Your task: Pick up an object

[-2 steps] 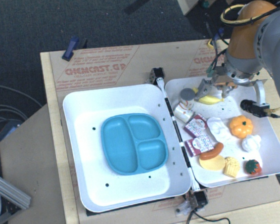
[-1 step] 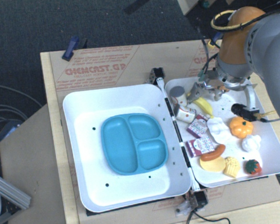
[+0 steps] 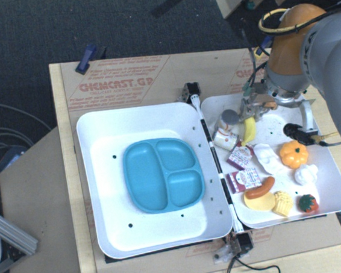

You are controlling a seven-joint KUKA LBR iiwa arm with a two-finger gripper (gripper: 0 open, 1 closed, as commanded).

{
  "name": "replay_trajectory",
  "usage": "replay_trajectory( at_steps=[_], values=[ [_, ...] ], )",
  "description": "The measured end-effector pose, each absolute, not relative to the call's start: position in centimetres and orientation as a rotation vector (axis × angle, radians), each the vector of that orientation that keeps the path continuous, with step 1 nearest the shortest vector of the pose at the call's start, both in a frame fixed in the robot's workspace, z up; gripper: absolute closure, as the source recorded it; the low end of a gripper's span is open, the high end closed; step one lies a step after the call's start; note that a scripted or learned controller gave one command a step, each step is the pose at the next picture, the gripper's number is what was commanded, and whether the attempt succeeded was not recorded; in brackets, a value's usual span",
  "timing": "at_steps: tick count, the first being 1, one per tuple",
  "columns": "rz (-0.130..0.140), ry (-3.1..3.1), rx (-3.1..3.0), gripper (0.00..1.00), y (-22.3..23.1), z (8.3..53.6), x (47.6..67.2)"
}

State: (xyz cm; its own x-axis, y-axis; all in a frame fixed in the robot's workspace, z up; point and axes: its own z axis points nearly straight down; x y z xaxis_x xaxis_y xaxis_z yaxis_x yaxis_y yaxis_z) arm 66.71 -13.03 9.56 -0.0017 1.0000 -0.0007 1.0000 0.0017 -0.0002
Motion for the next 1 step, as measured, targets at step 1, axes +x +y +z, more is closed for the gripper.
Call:
replay_trajectory(
  at_steps=[1],
  values=[
    [0.005, 2.221, 2.217, 1.00, -8.35, 21.30, 66.77]
  ],
)
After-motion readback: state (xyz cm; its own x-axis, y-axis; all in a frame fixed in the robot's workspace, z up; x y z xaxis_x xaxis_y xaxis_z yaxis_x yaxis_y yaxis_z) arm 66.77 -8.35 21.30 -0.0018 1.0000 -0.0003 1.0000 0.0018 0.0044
